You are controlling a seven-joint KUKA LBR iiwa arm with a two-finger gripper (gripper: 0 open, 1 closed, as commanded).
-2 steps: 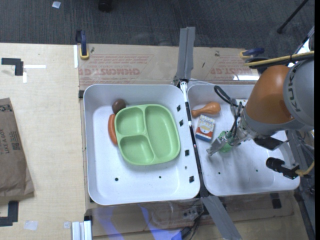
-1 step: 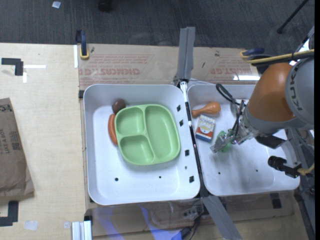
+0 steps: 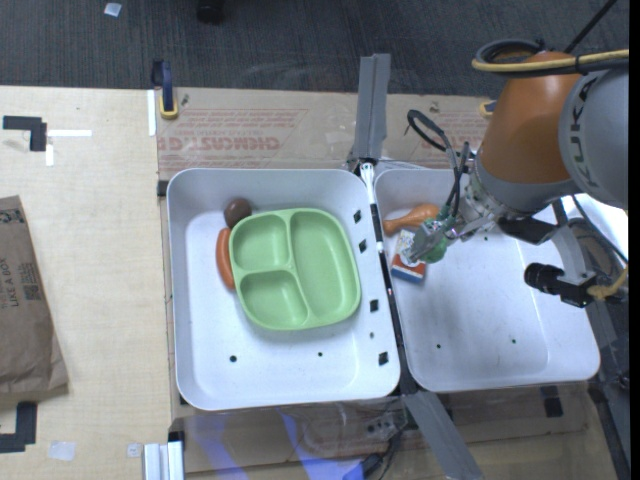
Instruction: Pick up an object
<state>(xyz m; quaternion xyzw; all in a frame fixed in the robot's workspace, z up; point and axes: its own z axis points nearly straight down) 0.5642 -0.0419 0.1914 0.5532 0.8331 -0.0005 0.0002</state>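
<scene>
The claw (image 3: pixel 437 240) hangs low over the upper left part of the right bin (image 3: pixel 500 368). Whether it is spread, closed or gripping anything cannot be told, since it shows as a small greenish-grey cluster under the wrist. Just below and left of it lies a small box-like item (image 3: pixel 408 269) with blue, white and red print, resting on the bin floor close to the left wall. Just above the claw, an orange carrot-shaped piece (image 3: pixel 412 216) lies slanted along the same corner, smooth and tapered. These two things crowd the corner where the claw sits, with the bin wall tight on their left. The arm's broad orange band (image 3: pixel 535 128) and grey shell loom over the bin's upper right, and black cables loop beside the wrist.

Across the divider, the left bin (image 3: pixel 200 368) holds a pale green plastic tray (image 3: pixel 295 266), rounded at the corners and split into three compartments, lying tilted. A dark brown rounded object (image 3: pixel 238 211) touches its upper left edge, and an orange-red sausage-shaped piece (image 3: pixel 224 258) lies along its left side, partly tucked under the rim. Both bins are shallow, white and matte, with small dark holes in their floors.

The light wooden worktop (image 3: pixel 90 268) stretches left, bearing a brown paper bag (image 3: pixel 25 298) at its edge.
</scene>
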